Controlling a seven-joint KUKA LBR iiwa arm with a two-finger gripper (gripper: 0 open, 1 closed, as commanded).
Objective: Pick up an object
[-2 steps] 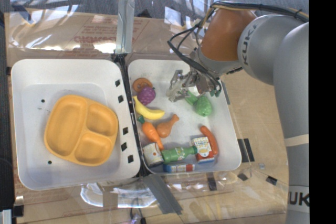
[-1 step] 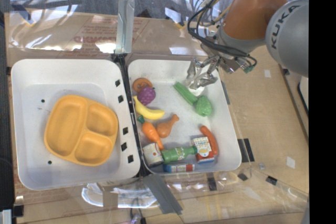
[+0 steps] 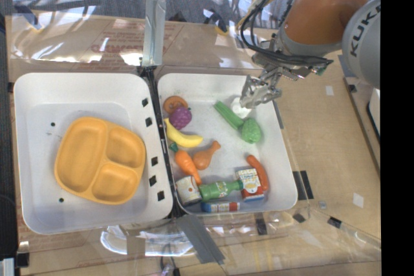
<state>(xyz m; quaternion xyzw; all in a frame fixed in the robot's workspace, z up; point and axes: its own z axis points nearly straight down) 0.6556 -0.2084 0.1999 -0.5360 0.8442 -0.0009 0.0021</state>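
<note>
While the gripper [image 3: 257, 95] is hovering just above the green broccoli [image 3: 251, 130] in the right bin [image 3: 284, 158], its jaw state is staying unreadable

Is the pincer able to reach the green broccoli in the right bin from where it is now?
Probably yes. The pincer hangs close above the broccoli, which lies near the right bin's wall with nothing on top of it.

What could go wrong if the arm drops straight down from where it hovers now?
The tool sits over the right bin's upper right area, near the green stick-shaped toy and the green leafy vegetable. It may land between them and close on nothing. It also hangs close to the bin's far wall, so a finger could strike the rim. The two green items lie close together, so one may get nudged aside.
</note>
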